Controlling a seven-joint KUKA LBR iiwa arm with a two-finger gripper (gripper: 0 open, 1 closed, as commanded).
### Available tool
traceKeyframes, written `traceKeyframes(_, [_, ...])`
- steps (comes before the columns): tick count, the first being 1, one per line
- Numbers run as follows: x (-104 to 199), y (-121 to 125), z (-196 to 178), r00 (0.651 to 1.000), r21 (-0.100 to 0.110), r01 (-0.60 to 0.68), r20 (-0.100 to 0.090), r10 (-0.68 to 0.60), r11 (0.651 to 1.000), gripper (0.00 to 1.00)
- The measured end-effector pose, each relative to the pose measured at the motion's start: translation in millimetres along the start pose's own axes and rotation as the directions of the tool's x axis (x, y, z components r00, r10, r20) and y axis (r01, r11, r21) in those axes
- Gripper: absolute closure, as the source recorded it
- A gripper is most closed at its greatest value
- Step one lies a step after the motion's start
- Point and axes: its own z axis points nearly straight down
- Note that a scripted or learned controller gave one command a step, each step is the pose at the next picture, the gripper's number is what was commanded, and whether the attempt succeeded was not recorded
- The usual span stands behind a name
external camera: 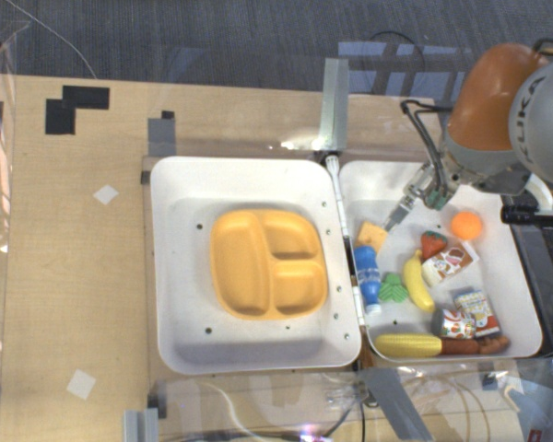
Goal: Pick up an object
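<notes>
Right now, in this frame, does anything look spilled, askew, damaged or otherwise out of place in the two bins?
Nothing stands out. The yellow divided plastic tray lies flat in the left white bin. The toy foods, among them an orange ball, two yellow bananas and a blue bottle, lie jumbled inside the right white bin, none spilled. The claw hangs above them.

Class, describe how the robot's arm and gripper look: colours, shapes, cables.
The arm is bulky, rounded and grey, with an orange band above the wrist. A thin black cable loops beside it. The gripper is slim, metallic grey, with greenish parts near its base.
</notes>
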Motion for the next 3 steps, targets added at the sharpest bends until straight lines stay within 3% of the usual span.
traceKeyframes(1, [62.7, -29.9, -9.5, 0.997, 0.002, 0.081, -0.004, -0.081, 0.997, 0.00])
traceKeyframes(2, [61.2, -27.3, -21.8, 0.996, -0.002, 0.086, 0.004, -0.086, 0.996, 1.00])
traceKeyframes(3, [61.5, -27.2, -21.4, 0.996, -0.001, 0.087, 0.003, -0.087, 0.996, 0.00])
